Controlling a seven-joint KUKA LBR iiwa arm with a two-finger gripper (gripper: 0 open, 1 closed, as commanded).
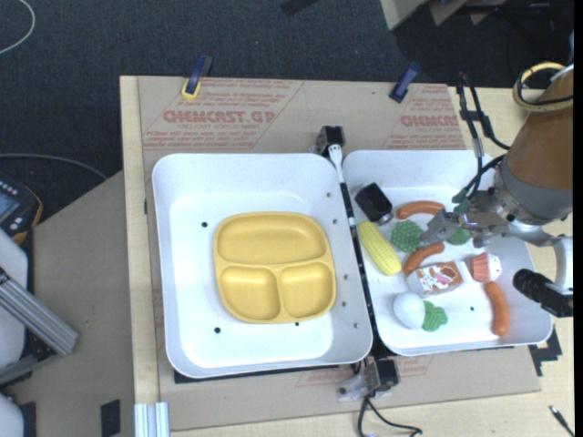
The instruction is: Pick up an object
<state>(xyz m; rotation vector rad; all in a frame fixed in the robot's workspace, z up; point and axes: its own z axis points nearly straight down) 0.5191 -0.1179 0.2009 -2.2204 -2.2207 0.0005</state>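
The right bin (364,167) holds several toy foods. A yellow corn cob (378,247) lies by its left wall, with a black block (372,200) behind it. An orange sausage (417,210) and green broccoli (406,235) lie near the middle. A second sausage (423,257) rests just in front of them, beside a red-and-white packet (439,278). My gripper (448,226) hangs low over the middle of this bin, between the two sausages, next to a small green piece (459,237). Nothing can be seen held in it.
The left bin (173,244) carries a yellow divided plate (273,264). Near the right bin's front lie a white egg (408,309), a green piece (434,317), a third sausage (497,308) and a red-and-white piece (484,267). The arm (542,167) covers the bin's far right.
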